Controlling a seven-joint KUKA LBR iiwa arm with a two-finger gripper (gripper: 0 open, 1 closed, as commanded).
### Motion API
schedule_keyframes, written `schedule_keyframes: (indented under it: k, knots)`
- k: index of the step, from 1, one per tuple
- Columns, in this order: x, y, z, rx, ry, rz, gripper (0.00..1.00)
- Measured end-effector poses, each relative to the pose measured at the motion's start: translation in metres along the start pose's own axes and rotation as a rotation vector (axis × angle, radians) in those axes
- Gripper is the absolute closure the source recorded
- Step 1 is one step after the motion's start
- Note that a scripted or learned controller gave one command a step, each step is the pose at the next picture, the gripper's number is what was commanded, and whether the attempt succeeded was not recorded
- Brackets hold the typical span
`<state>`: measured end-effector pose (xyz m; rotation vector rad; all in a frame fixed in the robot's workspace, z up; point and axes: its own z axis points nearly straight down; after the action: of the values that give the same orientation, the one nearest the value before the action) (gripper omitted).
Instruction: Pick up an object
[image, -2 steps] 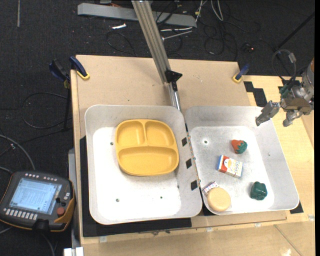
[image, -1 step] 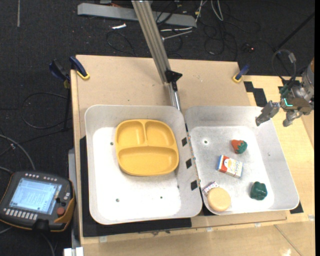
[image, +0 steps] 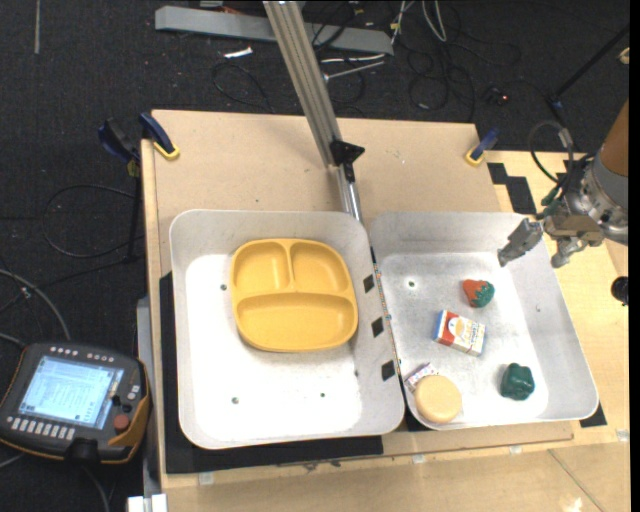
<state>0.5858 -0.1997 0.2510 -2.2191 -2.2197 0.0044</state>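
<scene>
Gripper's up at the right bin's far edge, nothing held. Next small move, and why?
Probably move the gripper toward the strawberry and lower over it. Its fingers look spread with nothing between them, and it sits above the right bin's far right corner. The strawberry looks nearest and lies apart from the small box, so there's room for the fingers.

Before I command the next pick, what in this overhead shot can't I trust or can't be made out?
- Arm: cut off by the camera view's right edge; just the wrist and pincer show.
- Small box: print too small to read.
- Dark green object: too small to identify.
- Round tan object: whether it touches the bin's rim is unclear.
</scene>
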Motion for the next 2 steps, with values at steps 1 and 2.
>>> schedule_keyframes:
  k: [1, 2]
  knots:
    - [0.008, -0.004, 0.047, 0.001, 0.001, 0.0, 0.0]
    - [0.007, -0.012, 0.109, 0.003, 0.001, 0.001, 0.0]
